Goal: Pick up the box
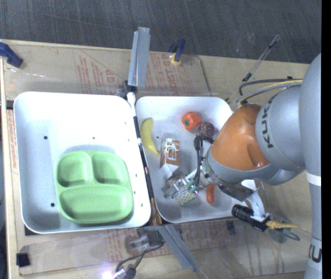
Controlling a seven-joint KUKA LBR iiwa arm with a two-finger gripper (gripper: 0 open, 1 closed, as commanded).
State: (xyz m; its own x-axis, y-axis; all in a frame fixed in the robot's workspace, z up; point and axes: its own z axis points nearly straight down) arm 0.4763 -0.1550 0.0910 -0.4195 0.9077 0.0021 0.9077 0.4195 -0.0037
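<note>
While the green divided tray (94, 188) lies in the near part of the left bin (31, 115), the pincer (184, 188) hangs low at the near end of the right bin (223, 106), and whether it is spread or pressed together I cannot tell. Just beyond it the box (170, 152) lies beside a banana (148, 135), apart from the pincer, with a tomato (191, 120) and a dark fruit (206, 129) farther back.

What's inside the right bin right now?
The right bin holds a banana, the box, a tomato and the hand; the arm covers its right side.
</note>
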